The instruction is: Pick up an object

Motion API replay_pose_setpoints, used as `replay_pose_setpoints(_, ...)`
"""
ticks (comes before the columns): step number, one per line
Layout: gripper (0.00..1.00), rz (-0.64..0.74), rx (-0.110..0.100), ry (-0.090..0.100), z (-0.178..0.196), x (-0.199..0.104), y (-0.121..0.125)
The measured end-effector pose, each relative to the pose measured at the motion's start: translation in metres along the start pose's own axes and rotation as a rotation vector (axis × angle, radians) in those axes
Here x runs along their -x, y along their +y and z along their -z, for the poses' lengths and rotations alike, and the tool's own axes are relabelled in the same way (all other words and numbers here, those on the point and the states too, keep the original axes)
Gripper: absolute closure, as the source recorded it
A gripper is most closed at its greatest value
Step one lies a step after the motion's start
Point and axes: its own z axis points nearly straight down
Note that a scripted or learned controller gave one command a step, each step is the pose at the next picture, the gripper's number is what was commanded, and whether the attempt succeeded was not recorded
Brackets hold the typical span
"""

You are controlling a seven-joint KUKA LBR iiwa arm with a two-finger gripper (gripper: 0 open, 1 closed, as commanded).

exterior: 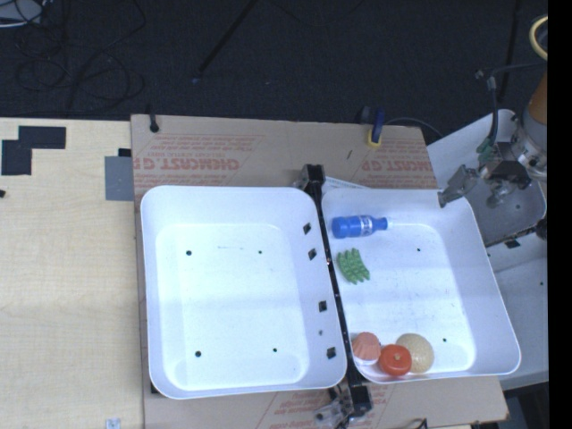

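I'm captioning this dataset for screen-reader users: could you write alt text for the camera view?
Two shallow white bins sit side by side on a cardboard sheet; the right bin holds a blue plastic bottle, a green ridged toy, and a pink, a red and a tan round piece clustered at its near edge. The grey arm's gripper hangs beyond the bin's far right corner.

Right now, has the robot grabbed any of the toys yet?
Not yet. Nothing looks done: the blue bottle, the green toy and the three round things all lie in the right bin. The claw sits off by that bin's far right corner, above none of them. Left to do: move over one thing, come down, grip it and lift.
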Motion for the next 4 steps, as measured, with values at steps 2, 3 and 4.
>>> replay_pose_setpoints(2, 0.0, -0.003, -0.005, 0.002, 0.006, 0.002, -0.149)
replay_pose_setpoints(3, 0.0, 0.0, -0.008, 0.004, -0.081, 0.0, -0.122)
replay_pose_setpoints(4, 1.0, -0.002, -0.004, 0.002, -0.066, 0.002, -0.122)
